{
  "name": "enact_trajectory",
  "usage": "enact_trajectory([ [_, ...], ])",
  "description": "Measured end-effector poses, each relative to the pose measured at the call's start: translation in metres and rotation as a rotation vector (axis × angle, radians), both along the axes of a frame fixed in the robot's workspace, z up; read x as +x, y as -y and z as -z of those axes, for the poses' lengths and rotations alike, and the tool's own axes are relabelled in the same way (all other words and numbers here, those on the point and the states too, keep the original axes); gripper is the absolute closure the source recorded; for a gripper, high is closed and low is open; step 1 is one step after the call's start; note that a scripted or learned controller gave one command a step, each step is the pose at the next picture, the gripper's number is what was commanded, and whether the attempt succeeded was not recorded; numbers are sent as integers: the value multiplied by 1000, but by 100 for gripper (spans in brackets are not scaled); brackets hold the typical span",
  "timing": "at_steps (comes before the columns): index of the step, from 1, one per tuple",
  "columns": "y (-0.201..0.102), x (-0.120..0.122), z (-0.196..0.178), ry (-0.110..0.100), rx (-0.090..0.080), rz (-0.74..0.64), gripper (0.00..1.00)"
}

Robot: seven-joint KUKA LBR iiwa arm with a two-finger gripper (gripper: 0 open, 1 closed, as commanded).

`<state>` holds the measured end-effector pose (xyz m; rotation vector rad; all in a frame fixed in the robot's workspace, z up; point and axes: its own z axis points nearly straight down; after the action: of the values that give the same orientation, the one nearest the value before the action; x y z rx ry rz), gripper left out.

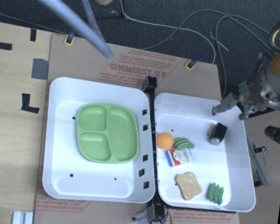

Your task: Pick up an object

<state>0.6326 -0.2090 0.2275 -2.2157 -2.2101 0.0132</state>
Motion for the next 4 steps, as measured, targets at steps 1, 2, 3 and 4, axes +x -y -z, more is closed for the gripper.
enact_trajectory([
  [1, -1, 3, -9, 13, -3, -4, 0],
  [2, -4, -3, 36, 9, -3, -4, 0],
  [3, -3, 1, 81, 10, -3, -5, 0],
  [4, -7, 0, 121, 24, -14, -4, 0],
])
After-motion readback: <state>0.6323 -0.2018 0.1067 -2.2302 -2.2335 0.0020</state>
